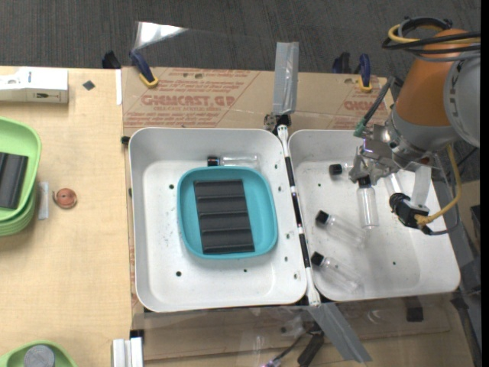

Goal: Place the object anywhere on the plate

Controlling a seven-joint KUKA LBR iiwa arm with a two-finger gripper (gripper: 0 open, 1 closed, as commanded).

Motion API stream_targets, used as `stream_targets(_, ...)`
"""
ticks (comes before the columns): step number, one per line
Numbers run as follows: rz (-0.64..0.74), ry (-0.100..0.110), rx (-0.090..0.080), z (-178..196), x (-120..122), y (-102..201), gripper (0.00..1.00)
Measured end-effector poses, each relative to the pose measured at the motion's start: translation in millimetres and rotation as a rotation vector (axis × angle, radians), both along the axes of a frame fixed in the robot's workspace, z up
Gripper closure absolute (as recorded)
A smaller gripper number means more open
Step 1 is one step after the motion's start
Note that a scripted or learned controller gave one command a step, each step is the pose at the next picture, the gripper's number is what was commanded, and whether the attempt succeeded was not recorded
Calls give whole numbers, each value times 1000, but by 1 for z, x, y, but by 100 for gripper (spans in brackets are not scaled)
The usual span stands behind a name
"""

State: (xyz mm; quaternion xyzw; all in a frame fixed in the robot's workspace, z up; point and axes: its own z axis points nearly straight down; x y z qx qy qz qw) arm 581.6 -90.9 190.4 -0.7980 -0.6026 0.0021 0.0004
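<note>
My tool (365,176) hangs over the right white bin (428,277), a clear plastic vial with a black cap (367,202) directly beneath it, upright and touching my fingers, though I cannot tell whether they clench it. Two more clear vials (336,228) lie nearer the divider (both on their sides). The teal square plate (186,212) sits in the left white bin (153,266), well apart.

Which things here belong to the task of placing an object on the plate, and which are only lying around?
Part of the job:
- teal plate in the left bin
- clear vials in the right bin, e.g.
- gripper

Just lying about:
- green tray
- white box
- small round orange thing
</note>
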Motion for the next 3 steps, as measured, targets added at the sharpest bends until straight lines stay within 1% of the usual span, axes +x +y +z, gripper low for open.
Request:
stream_targets(1,49,0,1,43,-20,66,100)
stream_targets(2,42,2,0,10,-45,161,100)
stream_targets(3,41,2,0,10,-44,161,0)
